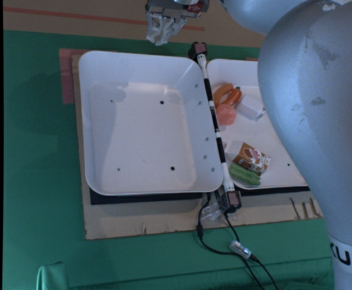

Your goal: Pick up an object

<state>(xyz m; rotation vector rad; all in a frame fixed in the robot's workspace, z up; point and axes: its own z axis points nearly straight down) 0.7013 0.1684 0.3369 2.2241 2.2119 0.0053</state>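
Gripper (162,34) — well apart from objects (239,132).

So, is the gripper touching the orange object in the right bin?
Apart. The camera view shows the gripper beyond the bins' far edge, with the divider strip between it and the orange object.

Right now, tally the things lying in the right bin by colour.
Orange: 2, the curved piece and the paler piece
White: 1, the block
Brown and orange: 1, the printed packet
Green: 1, the long piece
Total: 5
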